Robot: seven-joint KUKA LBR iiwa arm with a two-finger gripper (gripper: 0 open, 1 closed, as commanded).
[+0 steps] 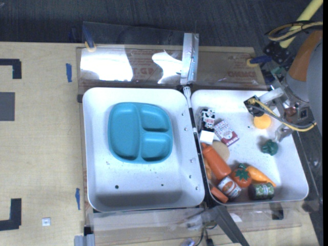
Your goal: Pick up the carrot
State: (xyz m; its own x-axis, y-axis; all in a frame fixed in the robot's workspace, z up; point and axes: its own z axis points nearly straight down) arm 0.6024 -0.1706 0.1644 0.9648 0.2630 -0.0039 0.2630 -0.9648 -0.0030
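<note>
I've got the grey two-finger gripper (281,133) hovering up-right of the small orange plastic carrot (258,175), finger state I can't tell, lining up.

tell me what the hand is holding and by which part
Nothing that the view shows. The hand sits over the right bin's far right side, and the carrot lies apart, near the front.

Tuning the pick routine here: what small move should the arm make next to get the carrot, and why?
Probably swing the gripper toward the bin's near edge and left, over the carrot. The gripper sits by the green toy, apart from the carrot, which lies between the tomato and dark can.
</note>
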